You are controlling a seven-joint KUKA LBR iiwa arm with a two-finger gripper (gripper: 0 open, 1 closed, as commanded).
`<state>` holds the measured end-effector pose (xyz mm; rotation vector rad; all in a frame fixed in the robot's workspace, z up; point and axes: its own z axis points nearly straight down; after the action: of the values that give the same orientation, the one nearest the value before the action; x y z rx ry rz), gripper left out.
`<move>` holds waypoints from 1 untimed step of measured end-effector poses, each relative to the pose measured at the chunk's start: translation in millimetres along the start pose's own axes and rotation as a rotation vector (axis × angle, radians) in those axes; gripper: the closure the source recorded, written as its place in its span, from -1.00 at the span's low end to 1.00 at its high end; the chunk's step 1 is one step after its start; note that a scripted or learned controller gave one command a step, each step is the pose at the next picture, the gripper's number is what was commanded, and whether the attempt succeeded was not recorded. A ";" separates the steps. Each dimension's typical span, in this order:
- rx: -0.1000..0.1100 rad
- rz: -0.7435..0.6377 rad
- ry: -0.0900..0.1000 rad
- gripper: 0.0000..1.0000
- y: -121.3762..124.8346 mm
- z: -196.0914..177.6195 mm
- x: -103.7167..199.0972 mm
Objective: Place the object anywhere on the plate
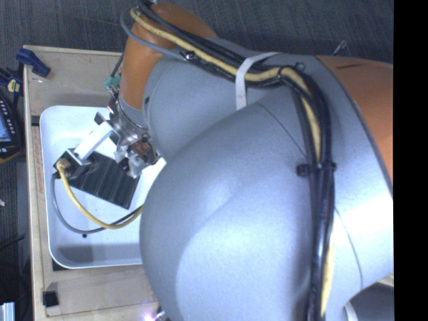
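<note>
Furthest left of the gripper, a blue clamp (32, 61) sits on the corner of the bench (73, 69). Nearer in, bare white bin (87, 246) floor spreads left of and below the gripper (137, 158), which hangs low inside that bin, near its upper right part. I cannot tell from this angle whether the gripper is spread or pressed together, and nothing I could call a held thing is visible at its tip. Up and right of it rises the orange band (144, 59), and beyond that the grey arm (267, 179) covers the rest of the bench. Because of that cover I cannot place the object or the plate; either may lie under the gripper or under the arm. My judgement is that the pick is in hand, with the tool down at bin level and no grasp I can confirm. The next move calls for a straight lift clear of the bin wall, so I can check for a hold and find the plate. Only then would I carry across and set down anywhere on it.
</note>
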<state>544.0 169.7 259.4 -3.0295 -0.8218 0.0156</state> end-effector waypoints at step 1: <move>-0.002 -0.129 0.009 1.00 23.9 -151.6 -5.9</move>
<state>552.5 146.1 410.9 -2.9690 -1.0155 0.0016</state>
